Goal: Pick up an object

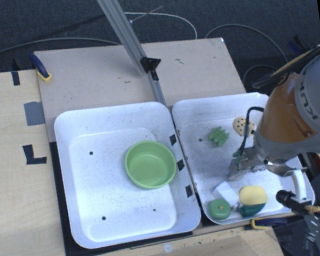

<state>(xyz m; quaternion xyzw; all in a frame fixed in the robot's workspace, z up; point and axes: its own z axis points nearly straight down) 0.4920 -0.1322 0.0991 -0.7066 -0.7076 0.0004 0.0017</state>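
The bowl (150, 164) was light green. Both bins (82, 166) were white, speckled dark. A leafy toy (218, 136) was dark green, the round toy (253, 194) yellow, the arm (292, 116) grey with an orange band.

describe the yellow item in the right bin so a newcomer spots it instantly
Start at the right bin, then go to its near edge, below the gripper. The yellow object lies there, right of a round green piece and a white block. It is the one rounded, lemon-coloured thing there.
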